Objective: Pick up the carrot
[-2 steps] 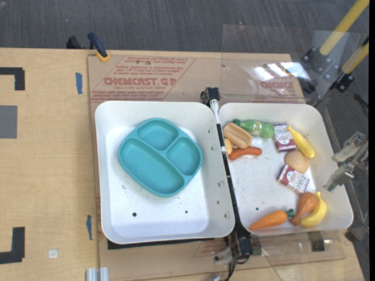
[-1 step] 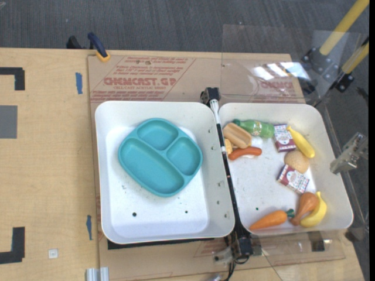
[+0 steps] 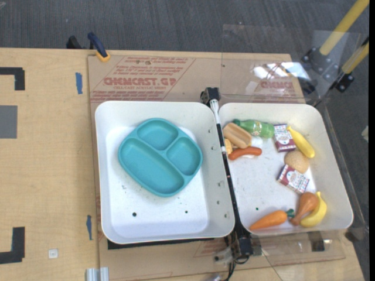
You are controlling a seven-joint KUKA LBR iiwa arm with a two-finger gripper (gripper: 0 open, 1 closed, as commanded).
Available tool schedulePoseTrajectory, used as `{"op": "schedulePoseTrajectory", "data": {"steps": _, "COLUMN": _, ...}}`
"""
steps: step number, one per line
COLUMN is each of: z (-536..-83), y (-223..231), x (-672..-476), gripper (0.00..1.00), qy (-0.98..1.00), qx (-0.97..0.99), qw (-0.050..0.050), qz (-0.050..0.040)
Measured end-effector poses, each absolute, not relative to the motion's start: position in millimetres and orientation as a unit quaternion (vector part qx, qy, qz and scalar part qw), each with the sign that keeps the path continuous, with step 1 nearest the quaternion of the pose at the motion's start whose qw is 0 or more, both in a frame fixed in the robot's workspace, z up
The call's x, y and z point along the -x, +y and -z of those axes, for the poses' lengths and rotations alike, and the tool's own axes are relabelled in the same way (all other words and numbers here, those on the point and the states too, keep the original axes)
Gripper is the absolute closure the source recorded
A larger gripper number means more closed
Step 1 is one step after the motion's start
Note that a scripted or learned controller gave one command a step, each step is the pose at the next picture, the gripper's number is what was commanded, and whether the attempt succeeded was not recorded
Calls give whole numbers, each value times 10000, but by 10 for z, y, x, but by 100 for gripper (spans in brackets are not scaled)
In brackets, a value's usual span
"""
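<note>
Camera view: the carrot (image 3: 269, 220) lies flat near the front wall of the right bin (image 3: 328, 133), its leaf end near a banana (image 3: 317, 212); it is judged light, rigid and smooth, best gripped across its thick middle, and the gripper's state cannot be told.

Beyond the far right corner of the bench stands the one piece of hardware that might belong to the rig. It consists of a straight yellow strut (image 3: 351, 17), a shorter second yellow bar (image 3: 358, 56) beside it, and a dark grey bracket (image 3: 324, 63) with angular plates where the two meet. A small black clamp block (image 3: 344, 82) sits at the bracket's lower right. It cannot be determined whether this assembly is part of the robot's body. No cables, screws or markings can be resolved on it.
</note>
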State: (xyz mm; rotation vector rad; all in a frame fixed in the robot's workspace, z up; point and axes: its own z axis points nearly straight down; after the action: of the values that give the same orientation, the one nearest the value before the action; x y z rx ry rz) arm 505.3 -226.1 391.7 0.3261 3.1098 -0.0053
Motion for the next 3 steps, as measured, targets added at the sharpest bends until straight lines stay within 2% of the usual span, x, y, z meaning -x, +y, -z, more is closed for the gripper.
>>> {"op": "schedulePoseTrajectory", "data": {"steps": 1, "z": -3888, "y": -2257, "x": -5049, "gripper": 0, "qy": 9945, "qx": -1047, "qw": 45, "qz": 6}}
{"op": "schedulePoseTrajectory", "data": {"steps": 2, "z": -2874, "y": -2103, "x": -4866, "gripper": 0, "qy": 9992, "qx": 393, "qw": -6, "qz": -20}}
{"op": "schedulePoseTrajectory", "data": {"steps": 3, "z": -2981, "y": -2118, "x": -4911, "gripper": 100, "qy": 9993, "qx": 360, "qw": 58, "qz": -9}}
